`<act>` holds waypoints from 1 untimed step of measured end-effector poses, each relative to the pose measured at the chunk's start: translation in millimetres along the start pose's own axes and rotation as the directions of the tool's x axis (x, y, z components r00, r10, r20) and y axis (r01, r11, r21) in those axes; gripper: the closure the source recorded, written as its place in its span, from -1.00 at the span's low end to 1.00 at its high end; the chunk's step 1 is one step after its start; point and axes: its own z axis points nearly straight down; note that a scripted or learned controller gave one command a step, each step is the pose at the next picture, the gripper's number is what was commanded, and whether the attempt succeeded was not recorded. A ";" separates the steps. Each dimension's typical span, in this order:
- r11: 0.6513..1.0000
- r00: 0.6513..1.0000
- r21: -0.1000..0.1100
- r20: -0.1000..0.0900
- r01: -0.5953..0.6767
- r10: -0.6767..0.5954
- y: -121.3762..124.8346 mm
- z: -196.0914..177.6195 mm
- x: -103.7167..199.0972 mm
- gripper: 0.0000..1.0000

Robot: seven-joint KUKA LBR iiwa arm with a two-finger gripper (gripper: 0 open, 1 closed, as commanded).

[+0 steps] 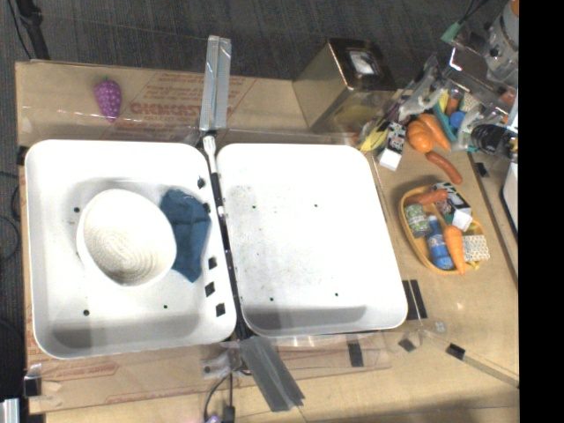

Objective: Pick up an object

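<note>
Left bin (53,324) holds a white woven bowl (128,236) touching a blue cloth (187,232), both well left of the jaws. Yellow basket (407,223) of toy food sits below the arm (493,38). Jaw state: can't tell.

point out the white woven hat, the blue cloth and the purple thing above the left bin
white woven hat (129,233), camera view, middle of its crown
blue cloth (187,232), camera view, centre of the crumpled fabric
purple thing (108,98), camera view, middle of its body
</note>
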 end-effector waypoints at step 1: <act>1.000 1.000 0.004 0.002 0.006 -0.006 0.8 -8.6 1.5 1.00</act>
